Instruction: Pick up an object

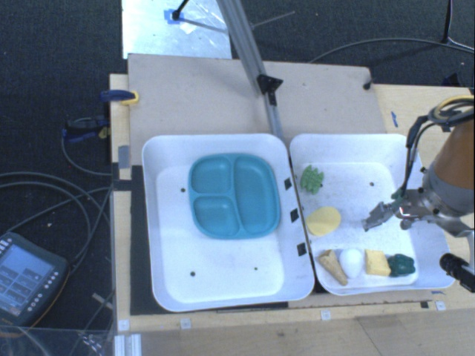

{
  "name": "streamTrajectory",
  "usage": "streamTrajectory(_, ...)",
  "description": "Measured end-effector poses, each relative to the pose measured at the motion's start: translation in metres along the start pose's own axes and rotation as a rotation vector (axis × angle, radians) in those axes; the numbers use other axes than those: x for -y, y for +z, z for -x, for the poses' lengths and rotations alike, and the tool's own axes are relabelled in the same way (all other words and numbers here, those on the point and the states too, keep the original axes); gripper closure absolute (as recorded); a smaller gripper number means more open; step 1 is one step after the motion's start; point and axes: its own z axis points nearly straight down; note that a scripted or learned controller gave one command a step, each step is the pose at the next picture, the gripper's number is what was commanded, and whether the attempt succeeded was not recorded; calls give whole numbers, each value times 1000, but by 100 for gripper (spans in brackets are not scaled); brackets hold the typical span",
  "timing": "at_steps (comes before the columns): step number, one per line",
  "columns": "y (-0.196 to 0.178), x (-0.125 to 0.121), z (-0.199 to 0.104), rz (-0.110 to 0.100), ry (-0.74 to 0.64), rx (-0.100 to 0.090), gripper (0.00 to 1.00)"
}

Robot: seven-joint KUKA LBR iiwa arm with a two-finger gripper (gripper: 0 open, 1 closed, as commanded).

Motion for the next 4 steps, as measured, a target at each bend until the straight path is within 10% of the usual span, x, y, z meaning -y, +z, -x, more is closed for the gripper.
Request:
streamTrajectory(1, 62, 3, -3, -1, 0, 0, 0)
streamTrajectory(2, 48, 1, -2, 7, 0, 2, 100)
streamTrajectory(4, -78, 2, 5, 13, -6, 5, 100)
